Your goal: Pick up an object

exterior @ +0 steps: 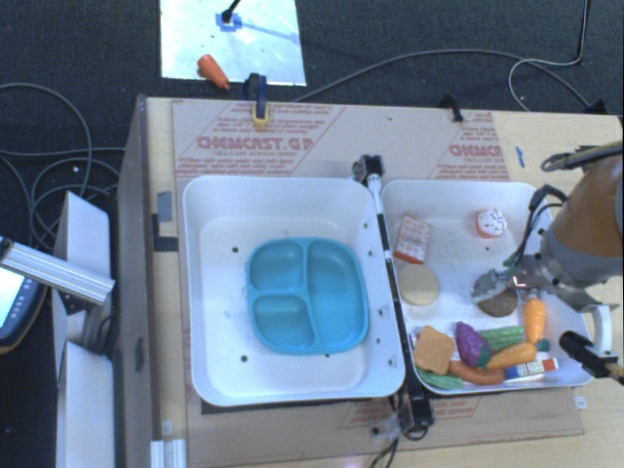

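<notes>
The brown disc (499, 305) lies in the right bin (458, 195), directly under your gripper (495, 284), touching an orange carrot (534, 320) beside it. It looks light, stiff and flat: take it across its edges. I cannot tell the gripper's state.

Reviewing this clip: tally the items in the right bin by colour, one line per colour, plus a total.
Orange: 3, the carrot, a second carrot, a slim one
Red and white: 2, the carton and the round piece
Tan: 2, the disc and the cracker
Purple: 1, the eggplant
Green: 1, the cucumber
Brown: 1, the patty
Total: 10
</notes>
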`<state>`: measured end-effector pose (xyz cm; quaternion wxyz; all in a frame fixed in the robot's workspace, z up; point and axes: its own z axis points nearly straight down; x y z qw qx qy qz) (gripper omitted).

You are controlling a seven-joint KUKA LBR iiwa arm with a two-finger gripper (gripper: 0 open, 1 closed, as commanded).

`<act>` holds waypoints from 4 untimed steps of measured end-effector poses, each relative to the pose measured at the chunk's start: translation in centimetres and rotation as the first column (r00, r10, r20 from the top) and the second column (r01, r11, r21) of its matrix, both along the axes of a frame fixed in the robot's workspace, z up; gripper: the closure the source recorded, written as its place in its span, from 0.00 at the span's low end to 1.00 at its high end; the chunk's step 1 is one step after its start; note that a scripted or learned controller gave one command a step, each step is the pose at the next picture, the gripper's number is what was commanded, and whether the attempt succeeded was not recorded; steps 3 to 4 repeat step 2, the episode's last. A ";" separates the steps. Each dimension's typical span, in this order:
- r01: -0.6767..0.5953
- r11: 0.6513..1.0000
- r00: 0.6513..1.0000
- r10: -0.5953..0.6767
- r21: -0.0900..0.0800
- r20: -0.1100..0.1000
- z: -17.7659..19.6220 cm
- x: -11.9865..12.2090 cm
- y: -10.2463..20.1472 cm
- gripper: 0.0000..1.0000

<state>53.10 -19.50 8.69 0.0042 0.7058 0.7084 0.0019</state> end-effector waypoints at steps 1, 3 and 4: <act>0.000 1.000 1.000 0.000 0.002 -0.003 0.9 -0.1 0.0 1.00; 0.000 1.000 1.000 0.000 0.005 -0.005 9.8 4.5 15.0 1.00; 0.000 1.000 1.000 0.000 0.005 -0.005 9.8 4.5 15.0 1.00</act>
